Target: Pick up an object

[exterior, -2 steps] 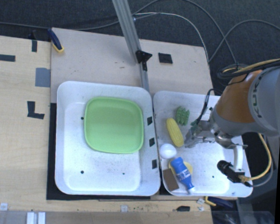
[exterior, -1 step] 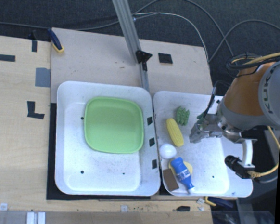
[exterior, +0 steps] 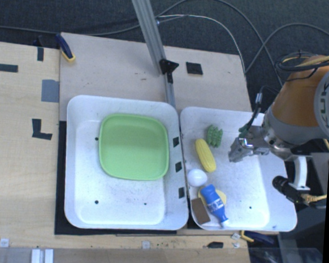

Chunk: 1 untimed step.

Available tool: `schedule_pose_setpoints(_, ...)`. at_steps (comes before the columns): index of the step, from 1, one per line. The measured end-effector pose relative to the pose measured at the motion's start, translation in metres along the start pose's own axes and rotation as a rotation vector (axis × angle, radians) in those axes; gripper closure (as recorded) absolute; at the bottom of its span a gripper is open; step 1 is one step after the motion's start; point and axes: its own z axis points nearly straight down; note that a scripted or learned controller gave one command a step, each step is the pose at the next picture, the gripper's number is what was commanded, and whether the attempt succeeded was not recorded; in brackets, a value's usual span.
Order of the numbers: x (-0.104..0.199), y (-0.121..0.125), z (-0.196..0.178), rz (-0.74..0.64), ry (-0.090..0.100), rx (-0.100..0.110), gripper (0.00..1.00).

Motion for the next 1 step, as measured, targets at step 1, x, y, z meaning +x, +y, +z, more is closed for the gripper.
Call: schedule_pose_setpoints(1,0.0438,0.0255,-0.0102,-0.004,0.001,0.002,1.0)
